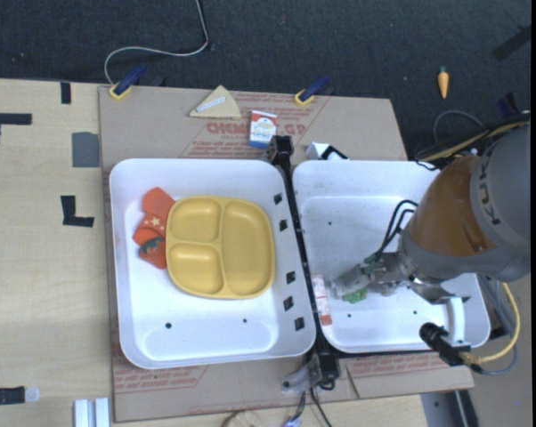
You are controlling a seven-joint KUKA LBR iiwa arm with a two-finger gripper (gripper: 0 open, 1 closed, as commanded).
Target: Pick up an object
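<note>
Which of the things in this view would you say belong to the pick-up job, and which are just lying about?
Part of the job:
- gripper, low in the right bin
- small green object at its tip
- yellow divided plate and orange-red items in the left bin

Just lying about:
- small carton on the cardboard behind the bins
- tan wedge
- blue clamps

Dark blue-black carpet floor (339, 25) beyond a pale wooden bench (36, 238) topped with brown cardboard sheet (357, 123).
</note>
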